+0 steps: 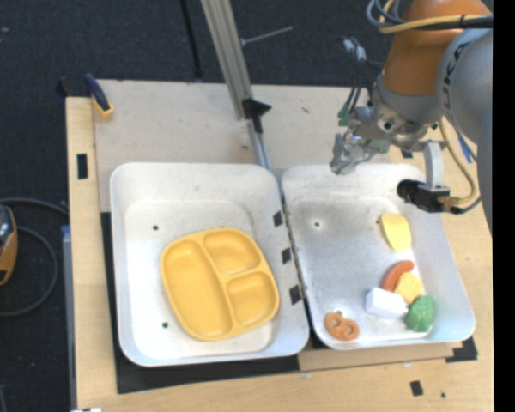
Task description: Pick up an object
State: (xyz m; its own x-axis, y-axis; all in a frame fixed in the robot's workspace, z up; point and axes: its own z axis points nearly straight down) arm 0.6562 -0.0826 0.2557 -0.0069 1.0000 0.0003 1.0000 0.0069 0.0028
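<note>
On the left part of the surface [180, 127] sits the left bin [137, 187], and in it a yellow divided tray [219, 283] with three compartments lies toward the bin's near edge, a little right of its middle. A slanted metal rail [232, 63] rises from the far edge of the surface and comes down to the gap between the two bins.

The right bin [343, 256] lies just beside the left one, their inner edges almost touching. Near its near edge lies an orange pretzel-shaped piece [341, 325]. To its right, gathered in the near right corner, are a white block [383, 302], a red-orange curved piece [397, 273], a small yellow piece [410, 288] and a green lump [421, 313]; these four lie close together, some touching. Farther back along the right edge, apart from that cluster, lies a pale yellow piece [396, 231].

The hand [350, 157] hangs over the far edge of the right bin, near its far middle, well apart from all the pieces. Nothing shows between its fingers; how far open they are I cannot tell.
</note>
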